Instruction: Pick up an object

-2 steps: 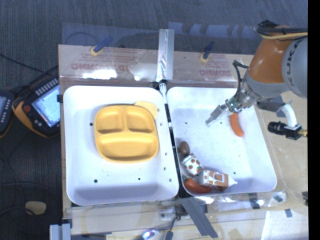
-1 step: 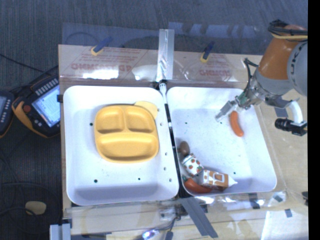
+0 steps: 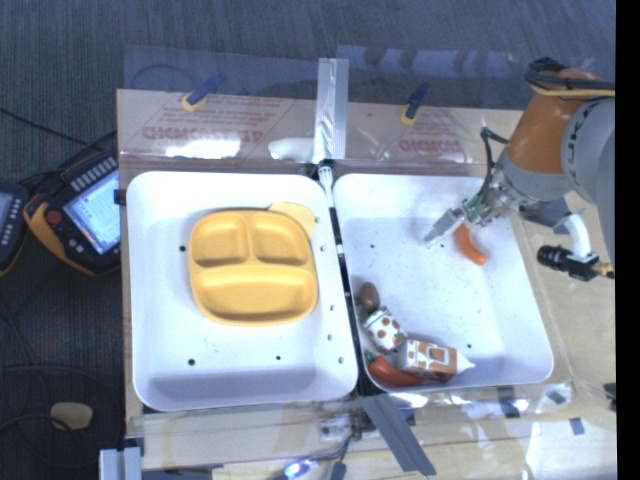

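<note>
One small orange carrot [image 3: 473,247] lies in the right bin [image 3: 520,353] just beside the gripper [image 3: 452,224], whose fingers look spread and hold nothing; it seems light, stiff, a little slippery, best pinched across its middle.

The scene is viewed by one fixed camera mounted above the bench [image 3: 140,103], angled down at a slant so the far edge sits at the top of the frame and the near edge at the bottom. Both the left bin [image 3: 150,368] and the right bin [image 3: 520,338] are taken in whole from a moderate height, with dark floor [image 3: 60,48] included along the top and left, and the handheld controller [image 3: 80,213] caught at the left edge. The arm [image 3: 560,143] is seen entering from the right side of the frame.
</note>
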Motion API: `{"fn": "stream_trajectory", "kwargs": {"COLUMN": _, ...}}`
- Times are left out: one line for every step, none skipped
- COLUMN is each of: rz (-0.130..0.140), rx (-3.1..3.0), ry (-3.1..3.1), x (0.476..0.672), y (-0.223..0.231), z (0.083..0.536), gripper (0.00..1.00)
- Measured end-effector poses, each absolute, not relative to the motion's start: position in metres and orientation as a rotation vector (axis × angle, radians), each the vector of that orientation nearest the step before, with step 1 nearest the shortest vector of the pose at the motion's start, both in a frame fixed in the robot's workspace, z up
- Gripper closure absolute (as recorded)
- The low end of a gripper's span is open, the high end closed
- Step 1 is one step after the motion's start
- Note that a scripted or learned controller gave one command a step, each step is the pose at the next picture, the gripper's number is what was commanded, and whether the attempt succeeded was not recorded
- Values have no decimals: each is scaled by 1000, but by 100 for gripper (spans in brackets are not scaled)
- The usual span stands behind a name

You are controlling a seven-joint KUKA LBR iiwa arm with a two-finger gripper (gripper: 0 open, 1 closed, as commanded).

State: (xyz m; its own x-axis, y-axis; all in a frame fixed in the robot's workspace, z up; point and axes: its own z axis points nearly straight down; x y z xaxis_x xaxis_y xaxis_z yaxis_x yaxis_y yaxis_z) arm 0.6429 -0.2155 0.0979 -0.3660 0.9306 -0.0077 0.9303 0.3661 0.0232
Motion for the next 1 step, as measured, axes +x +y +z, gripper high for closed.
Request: {"fn": "stream_trajectory", "kwargs": {"rz": 27, "rx": 1936, "ry": 2455, "x": 651, "y": -212, "z": 98, "gripper": 0}}
